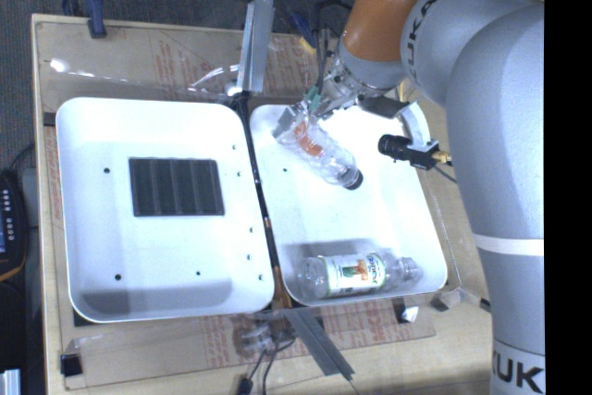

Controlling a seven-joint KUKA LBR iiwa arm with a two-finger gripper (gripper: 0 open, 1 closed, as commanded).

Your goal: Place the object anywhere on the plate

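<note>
A dark grey ridged plate (176,187) lies flat in the left bin (83,143). My gripper (306,113) is over the far left corner of the right bin (421,227), shut on one end of a clear plastic bottle (329,161) with an orange-marked label. The bottle slants down to the right from the fingers, its dark cap end lowest. A second clear bottle (357,274) with an orange and green label lies on its side along the near wall of the right bin.
The divider (259,199) between the two bins runs just left of the gripper. A metal bracket (255,42) stands behind the bins. The large grey arm (481,106) covers the right side of the bench.
</note>
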